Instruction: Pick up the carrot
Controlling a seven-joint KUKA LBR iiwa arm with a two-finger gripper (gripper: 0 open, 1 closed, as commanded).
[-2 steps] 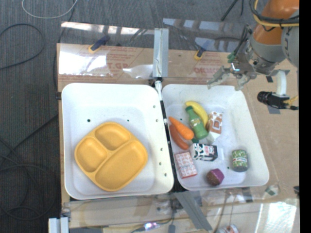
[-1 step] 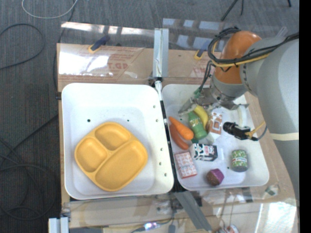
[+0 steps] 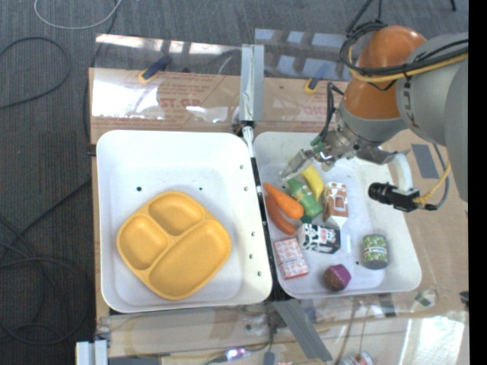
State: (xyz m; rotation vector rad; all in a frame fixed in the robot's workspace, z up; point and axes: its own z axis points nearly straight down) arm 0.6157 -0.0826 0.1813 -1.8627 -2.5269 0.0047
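Note:
The carrot (image 3: 283,201) is orange and tapered. It lies slantwise at the left side of the right bin (image 3: 396,274), close to the wall between the bins. A second orange piece (image 3: 279,220) lies just under it. My gripper (image 3: 306,160) hangs over the bin's upper left part, up and to the right of the carrot and apart from it. It looks open with nothing between its fingers. The grey arm with its orange band (image 3: 380,67) comes in from the upper right.
Beside the carrot are a yellow toy (image 3: 313,179) and a green toy (image 3: 301,193). A small brown-white box (image 3: 335,201), a cow-patterned carton (image 3: 319,238), a pink box (image 3: 291,258), a green can (image 3: 374,251) and a purple item (image 3: 337,277) fill the bin. A yellow divided plate (image 3: 173,243) lies in the left bin (image 3: 129,154).

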